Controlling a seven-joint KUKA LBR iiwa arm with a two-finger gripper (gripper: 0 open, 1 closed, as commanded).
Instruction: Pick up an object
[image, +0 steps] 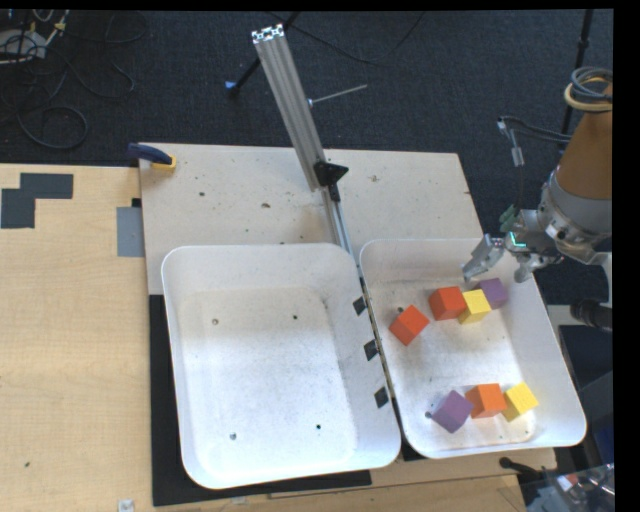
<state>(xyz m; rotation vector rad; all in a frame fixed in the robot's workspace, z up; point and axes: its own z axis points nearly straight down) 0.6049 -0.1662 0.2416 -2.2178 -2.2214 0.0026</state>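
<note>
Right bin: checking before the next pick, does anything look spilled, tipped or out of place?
Nothing stands out. All seven blocks lie inside the right bin: a lone orange block, three by the gripper, three near the front edge. None has spilled onto the bench.

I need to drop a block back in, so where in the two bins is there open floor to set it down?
The left white bin has bare floor across its whole bottom. In the right white bin, a free strip runs between the upper cluster around the orange cube and the lower row by the purple cube. It is crowded near the two-finger gripper.
</note>
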